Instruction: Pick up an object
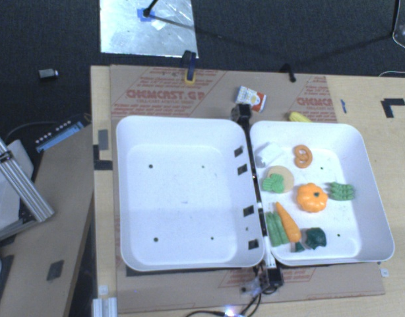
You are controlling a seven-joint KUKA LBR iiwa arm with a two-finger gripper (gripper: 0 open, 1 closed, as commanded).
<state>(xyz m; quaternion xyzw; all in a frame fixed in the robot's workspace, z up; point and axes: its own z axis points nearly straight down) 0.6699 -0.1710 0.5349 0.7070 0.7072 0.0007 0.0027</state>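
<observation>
Lying unlifted in the right bin, beside the left bin: pumpkin, near carrot and greens (toy food, seemingly), so whole pick left; cannot tell gripper state.

Two shallow white bins sit side by side on a cardboard-covered counter, a yellow item lying just behind the right bin.

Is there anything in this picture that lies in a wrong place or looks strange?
Yes. A yellow toy lies on the bench just outside the far rim of the right bin, while the other toy foods, such as the pumpkin and carrot, sit inside it. A small orange-and-white packet also lies loose behind the bins.
</observation>
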